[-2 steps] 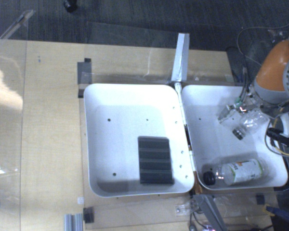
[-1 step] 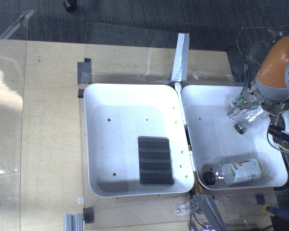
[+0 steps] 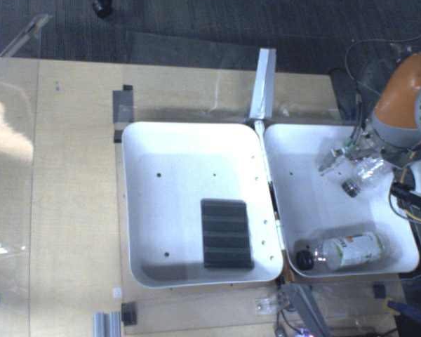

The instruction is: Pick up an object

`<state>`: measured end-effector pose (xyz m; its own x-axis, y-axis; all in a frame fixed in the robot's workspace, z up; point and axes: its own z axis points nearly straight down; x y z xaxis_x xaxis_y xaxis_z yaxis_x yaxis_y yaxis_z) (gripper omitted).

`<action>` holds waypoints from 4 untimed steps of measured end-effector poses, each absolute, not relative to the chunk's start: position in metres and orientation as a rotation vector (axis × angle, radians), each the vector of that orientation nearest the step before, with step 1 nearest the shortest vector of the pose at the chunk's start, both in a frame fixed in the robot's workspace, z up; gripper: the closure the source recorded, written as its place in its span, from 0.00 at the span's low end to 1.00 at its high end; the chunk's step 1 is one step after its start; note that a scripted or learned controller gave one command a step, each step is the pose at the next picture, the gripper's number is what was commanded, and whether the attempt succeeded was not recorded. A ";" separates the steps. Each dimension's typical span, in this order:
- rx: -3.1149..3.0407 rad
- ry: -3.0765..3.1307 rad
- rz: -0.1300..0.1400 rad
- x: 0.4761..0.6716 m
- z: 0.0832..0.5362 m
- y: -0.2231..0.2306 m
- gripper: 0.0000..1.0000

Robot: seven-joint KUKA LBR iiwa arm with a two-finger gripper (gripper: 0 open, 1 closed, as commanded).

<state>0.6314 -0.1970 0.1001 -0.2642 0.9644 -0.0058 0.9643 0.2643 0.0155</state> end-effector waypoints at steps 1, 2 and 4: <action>1.867 2.516 0.010 0.602 0.088 -0.203 0.00; 1.861 2.514 0.017 0.605 0.101 -0.201 1.00; 1.826 2.544 0.012 0.577 0.089 -0.202 0.00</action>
<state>0.5771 -0.2024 0.0889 -0.3200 0.9474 -0.0035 0.9473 0.3200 0.0121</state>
